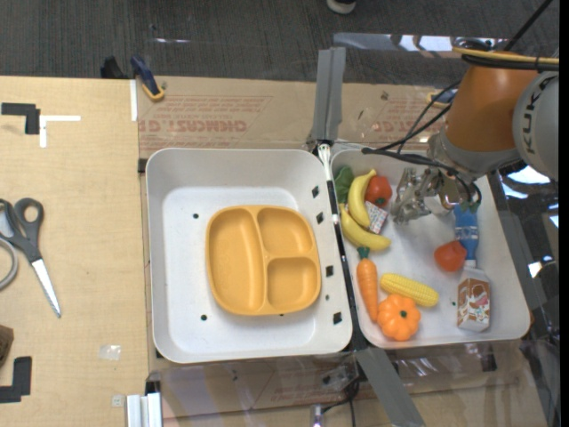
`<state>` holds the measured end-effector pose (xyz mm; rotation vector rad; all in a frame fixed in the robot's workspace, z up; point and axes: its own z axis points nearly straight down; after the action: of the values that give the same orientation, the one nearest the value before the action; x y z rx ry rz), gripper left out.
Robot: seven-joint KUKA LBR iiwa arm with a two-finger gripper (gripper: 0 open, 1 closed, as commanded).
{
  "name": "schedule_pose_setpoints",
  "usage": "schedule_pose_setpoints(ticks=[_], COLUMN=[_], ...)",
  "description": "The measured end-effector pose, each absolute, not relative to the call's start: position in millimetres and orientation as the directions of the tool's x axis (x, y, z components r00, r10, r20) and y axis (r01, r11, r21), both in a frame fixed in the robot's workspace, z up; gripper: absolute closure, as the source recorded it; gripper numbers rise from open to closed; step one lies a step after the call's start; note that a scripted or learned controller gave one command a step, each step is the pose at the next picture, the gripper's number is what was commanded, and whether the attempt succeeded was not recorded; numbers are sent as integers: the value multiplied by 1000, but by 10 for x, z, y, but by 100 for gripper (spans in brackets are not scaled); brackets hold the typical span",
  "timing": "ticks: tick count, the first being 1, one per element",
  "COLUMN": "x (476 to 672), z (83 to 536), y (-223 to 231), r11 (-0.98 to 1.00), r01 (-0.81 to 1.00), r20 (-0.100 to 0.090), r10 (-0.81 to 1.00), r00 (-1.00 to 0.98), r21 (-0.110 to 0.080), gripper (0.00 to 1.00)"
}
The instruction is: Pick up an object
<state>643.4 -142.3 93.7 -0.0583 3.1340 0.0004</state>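
Bananas (pixel 356 210) just left of claw (pixel 414 201), claw over right bin (pixel 498 327)

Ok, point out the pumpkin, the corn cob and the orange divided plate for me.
pumpkin (pixel 399 318), camera view, on the middle of its orange body.
corn cob (pixel 409 288), camera view, on the middle of the cob.
orange divided plate (pixel 233 258), camera view, on its large left compartment.

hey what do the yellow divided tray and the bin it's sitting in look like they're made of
The yellow divided tray looks like moulded plastic with a matte to satin finish: one even colour, rounded compartment walls, soft highlights. The left bin under it also looks like plastic, smooth white and slightly glossy, with rounded corners and a rolled rim, though coated metal can't be excluded.
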Motion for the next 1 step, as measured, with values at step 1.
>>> schedule_pose_setpoints(ticks=[1], x=[6602], z=[3395], y=[-1861], r11=[1000], r01=[-4], r20=[-7], r10=[-4], r00=[-1000], r21=[-1], gripper=[100])
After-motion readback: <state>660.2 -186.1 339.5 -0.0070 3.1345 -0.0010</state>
